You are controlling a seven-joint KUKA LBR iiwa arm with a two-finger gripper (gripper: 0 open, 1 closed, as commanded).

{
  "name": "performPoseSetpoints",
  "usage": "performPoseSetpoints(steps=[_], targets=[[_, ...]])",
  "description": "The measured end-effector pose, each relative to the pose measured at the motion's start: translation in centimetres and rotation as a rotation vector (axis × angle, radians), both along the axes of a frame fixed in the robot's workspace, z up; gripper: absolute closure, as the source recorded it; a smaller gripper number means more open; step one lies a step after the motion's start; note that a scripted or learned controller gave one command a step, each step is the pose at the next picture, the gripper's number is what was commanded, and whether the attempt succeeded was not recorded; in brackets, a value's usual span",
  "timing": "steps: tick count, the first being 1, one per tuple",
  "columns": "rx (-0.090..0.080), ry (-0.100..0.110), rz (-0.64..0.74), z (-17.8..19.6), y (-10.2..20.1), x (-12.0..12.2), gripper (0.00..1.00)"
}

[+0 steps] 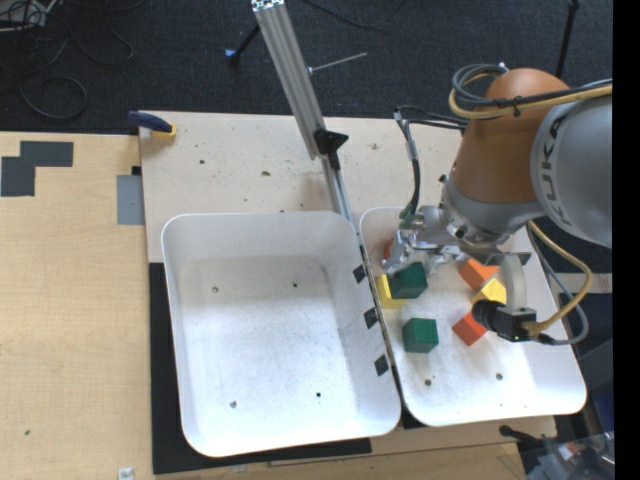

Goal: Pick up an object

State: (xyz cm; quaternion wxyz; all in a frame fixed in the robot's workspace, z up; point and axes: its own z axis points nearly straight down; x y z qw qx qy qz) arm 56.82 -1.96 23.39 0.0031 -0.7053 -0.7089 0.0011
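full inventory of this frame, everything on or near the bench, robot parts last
green blocks: 2, green, right bin, one under the gripper, one lower down
orange blocks: 2, orange, right bin, one beside the arm, one lower right
yellow blocks: 2, yellow, right bin, one right of centre, one by the left wall
left bin: 1, white, bench left
right bin: 1, white, bench right
aluminium post: 1, silver, rising behind the bins
clamp: 1, blue and yellow, bench back-left corner
arm: 1, grey with orange band, from the right
gripper: 1, metal, over right bin
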Motion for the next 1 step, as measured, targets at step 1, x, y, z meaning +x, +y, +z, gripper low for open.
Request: performPoseSetpoints(steps=[1], targets=[[0.000, 0.002, 0.000, -1.27, 5.59, -0.08, 1.00]])
